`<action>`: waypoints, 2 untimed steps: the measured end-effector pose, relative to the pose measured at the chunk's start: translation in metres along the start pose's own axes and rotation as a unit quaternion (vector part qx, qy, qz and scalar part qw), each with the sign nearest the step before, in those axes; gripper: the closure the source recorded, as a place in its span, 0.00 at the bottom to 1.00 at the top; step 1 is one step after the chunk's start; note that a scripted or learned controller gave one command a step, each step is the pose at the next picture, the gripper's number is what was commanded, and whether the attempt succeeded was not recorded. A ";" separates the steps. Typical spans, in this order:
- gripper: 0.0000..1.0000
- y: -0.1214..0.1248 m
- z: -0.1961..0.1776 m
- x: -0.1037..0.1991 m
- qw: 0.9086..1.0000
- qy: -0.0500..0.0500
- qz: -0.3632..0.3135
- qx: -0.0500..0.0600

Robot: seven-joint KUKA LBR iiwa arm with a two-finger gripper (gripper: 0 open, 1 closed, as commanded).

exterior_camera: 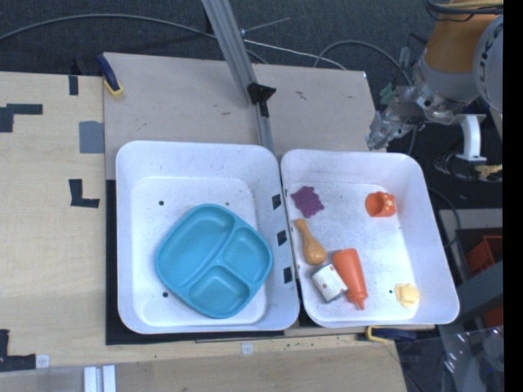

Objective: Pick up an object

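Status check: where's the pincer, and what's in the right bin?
Pincer above right bin's far rim, holding nothing visible. Orange cup nearest. Carrot, purple piece unobstructed.

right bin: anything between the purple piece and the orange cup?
Nothing. In the camera view, the stretch of white bin floor between the purple piece and the orange cup is bare. The tan drumstick-shaped toy lies below that line.
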State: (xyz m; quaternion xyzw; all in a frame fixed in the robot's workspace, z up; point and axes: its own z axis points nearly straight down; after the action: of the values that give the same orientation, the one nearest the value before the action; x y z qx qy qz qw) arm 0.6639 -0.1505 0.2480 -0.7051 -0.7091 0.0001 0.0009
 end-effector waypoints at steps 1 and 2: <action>1.00 -0.004 -0.006 0.058 1.000 0.000 -0.001 0.000; 1.00 -0.013 -0.010 0.114 1.000 0.001 -0.001 0.000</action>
State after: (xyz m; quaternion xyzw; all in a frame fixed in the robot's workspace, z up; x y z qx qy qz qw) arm 0.6507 -0.0371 0.2584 -0.7046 -0.7096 -0.0003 0.0013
